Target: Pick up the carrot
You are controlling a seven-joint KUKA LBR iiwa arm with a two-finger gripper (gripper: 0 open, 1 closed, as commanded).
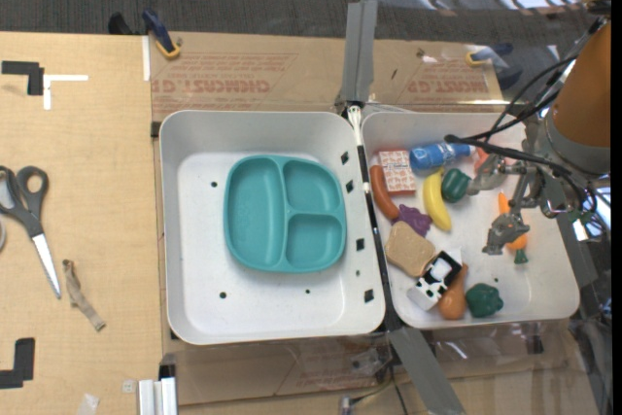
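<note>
— Reaching in from the right, the arm (pixel 583 102) has its pincer (pixel 506 233) low over the right bin (pixel 554 296), near that bin's right side. What of the carrot?

— The carrot (pixel 516 240) lies in the right bin, directly at the pincer's tips. It is small and orange, with a green end pointing toward the bin's near edge. Orange shows just beside and partly under the metal fingers (pixel 500 230).

— Is it gripped?

— Cannot tell. The fingers overlap the carrot from this angle, and whether they stand open or closed about it is not readable. No confirmed hold is recorded.

— Neighbouring items?

— To the left of the pincer, apart from it: a banana (pixel 436 202), a green pepper (pixel 454 185), and a blue bottle (pixel 433 155) toward the far wall. Further left lie a hot dog (pixel 383 192), a red-and-white box (pixel 396 170), purple grapes (pixel 415 220) and a slice of bread (pixel 411 250). Along the near wall sit a black-and-white toy (pixel 437 277), an orange piece (pixel 452 304) and a dark green vegetable (pixel 484 299).

— The left bin?

— The left bin (pixel 190 238) carries a teal divided plate (pixel 285 213). Scissors (pixel 29 214) lie on the bench (pixel 78 306), well to the left of both bins.
</note>
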